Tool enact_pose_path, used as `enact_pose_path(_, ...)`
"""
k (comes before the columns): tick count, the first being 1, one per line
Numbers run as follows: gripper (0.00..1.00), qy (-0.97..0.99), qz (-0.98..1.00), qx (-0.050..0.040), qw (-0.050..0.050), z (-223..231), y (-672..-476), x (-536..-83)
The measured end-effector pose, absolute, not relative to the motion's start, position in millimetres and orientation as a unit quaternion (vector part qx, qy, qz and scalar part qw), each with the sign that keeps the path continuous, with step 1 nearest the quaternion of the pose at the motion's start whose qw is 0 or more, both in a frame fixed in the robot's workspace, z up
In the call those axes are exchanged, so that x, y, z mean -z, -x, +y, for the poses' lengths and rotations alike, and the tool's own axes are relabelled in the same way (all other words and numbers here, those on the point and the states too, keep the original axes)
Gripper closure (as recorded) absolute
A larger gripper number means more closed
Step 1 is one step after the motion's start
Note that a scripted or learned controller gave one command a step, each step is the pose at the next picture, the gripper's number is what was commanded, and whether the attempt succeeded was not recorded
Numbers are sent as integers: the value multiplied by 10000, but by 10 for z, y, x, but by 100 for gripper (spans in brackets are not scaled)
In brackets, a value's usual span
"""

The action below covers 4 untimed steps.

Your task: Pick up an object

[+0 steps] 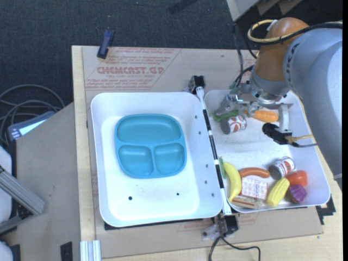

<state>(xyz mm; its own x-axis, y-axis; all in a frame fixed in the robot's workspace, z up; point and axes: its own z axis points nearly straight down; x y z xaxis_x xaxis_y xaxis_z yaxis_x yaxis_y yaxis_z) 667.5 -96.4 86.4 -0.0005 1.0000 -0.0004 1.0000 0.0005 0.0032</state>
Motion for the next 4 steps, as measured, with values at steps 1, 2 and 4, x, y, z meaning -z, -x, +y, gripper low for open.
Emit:
enact_pose_path(1,0,-7071,7072,-10,14,-991,-6675,-863)
enact_pose_path(2,0,-7069,7073,-7,13,-935,-6675,-865)
enact_pose_path(4,100,-7081,7062,-4,1,-1002,-5576,-943)
